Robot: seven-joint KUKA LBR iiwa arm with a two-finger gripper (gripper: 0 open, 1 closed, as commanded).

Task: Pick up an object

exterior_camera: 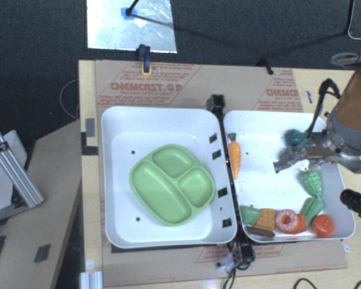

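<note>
Progress is nil: the hand hangs over the right white bin, holding nothing visible. Whether it is spread or pressed together, I cannot tell.

Two bins sit side by side on the bench. The left bin holds a divided plate near its centre. In the right bin, a toy carrot lies against the left wall. Along the front wall, left to right, lie a waffle piece, a doughnut and a tomato. The gripper hangs above the bin's middle, reaching in from the right.
</note>
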